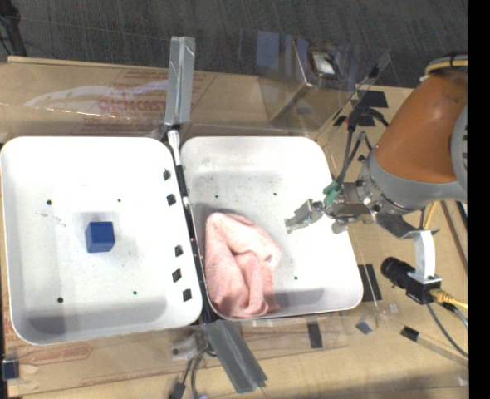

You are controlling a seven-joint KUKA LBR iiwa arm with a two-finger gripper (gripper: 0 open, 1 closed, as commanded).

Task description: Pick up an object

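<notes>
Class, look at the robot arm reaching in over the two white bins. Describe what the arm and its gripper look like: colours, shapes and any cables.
The arm is bulky and rounded, with a broad orange band above a grey wrist section. Its gripper is a small grey metal assembly with slim fingers and a green part near its base. Thin dark cables or rods run along the arm's upper side.

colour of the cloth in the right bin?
Pale pink. The cloth lies crumpled by the right bin's left wall, clearest in the camera view.
</notes>
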